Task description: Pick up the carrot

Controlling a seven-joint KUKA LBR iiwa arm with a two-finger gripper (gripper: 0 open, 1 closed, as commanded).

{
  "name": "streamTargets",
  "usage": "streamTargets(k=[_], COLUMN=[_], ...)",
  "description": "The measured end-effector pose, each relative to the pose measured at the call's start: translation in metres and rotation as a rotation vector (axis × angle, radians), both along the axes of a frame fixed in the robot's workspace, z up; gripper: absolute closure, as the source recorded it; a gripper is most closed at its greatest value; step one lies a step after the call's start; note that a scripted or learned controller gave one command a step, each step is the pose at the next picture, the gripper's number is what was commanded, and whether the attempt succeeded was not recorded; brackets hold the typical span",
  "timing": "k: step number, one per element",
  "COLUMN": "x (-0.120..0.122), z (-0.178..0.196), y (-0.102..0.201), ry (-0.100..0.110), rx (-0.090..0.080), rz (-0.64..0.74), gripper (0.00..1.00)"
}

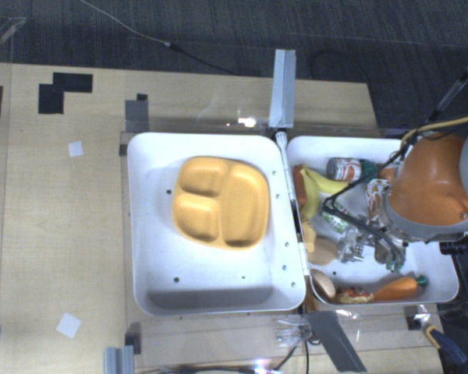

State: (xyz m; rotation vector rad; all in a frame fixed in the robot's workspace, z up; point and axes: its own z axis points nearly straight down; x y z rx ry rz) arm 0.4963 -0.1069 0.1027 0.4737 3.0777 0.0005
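In the right bin (pixel 449 288), carrot (pixel 395 288).

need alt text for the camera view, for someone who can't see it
Seen from above, a grey and orange robot arm reaches from the right over the right white bin, its gripper hanging above a carrot near the front edge, with a banana and a can further back. The left white bin holds a yellow divided tray.

Bright, even overhead light; glare on the left bin's (pixel 140 209) rim, soft shadows, mild blur.
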Motion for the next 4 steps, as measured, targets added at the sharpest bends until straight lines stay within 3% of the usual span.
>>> streamTargets(k=[1, 2, 3, 4], x=[-0.004, 0.021, 0.002, 0.041], z=[-0.012, -0.011, -0.011, -0.011], y=[-0.056, 0.028, -0.018, 0.025], ry=[0.009, 0.005, 0.006, 0.006], rx=[-0.006, 0.0, -0.011, -0.008], rz=[0.273, 0.22, 0.451, 0.43], gripper=[1.0, 1.0, 1.0, 1.0])
